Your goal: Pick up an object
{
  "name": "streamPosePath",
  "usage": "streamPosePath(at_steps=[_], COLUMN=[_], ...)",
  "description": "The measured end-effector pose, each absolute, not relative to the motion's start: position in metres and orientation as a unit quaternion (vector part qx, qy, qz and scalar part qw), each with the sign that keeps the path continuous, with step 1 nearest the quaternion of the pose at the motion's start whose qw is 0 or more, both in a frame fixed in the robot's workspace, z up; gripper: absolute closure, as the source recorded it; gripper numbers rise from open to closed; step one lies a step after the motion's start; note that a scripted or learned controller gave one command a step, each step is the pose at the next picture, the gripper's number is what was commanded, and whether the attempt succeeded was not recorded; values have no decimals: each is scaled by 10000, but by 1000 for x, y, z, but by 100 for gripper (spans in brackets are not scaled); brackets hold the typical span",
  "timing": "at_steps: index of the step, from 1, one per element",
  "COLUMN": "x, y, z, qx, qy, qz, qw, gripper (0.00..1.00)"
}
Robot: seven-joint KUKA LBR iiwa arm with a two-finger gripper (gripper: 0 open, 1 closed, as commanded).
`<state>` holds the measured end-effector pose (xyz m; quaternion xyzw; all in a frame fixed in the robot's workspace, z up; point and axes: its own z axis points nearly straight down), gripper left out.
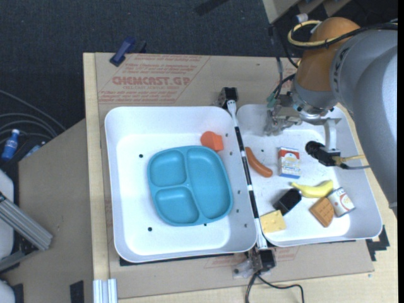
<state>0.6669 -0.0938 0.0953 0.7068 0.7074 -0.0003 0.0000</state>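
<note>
**Arm over right bin, grip unclear**

The end effector [281, 120] hangs at the right bin's [363, 229] far-left corner; I cannot tell its state. That bin holds seven small objects, including one banana [312, 188]. The left bin [120, 169] holds one blue tray [188, 185].

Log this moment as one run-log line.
hand: over right bin's back left corner, holding nothing | nearest: hot dog | left bin: blue tray, orange piece

Bright, even overhead light; the white bins [126, 232] glare slightly, with soft shadows. Focus is mildly soft, and the dark floor [50, 17] looks grainy.
</note>
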Motion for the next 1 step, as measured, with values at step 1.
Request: streamPosePath(at_steps=[1], x=[667], y=[-94], z=[95], qx=[7069], qy=[7074], qz=[-4], qw=[-1], gripper=[0])
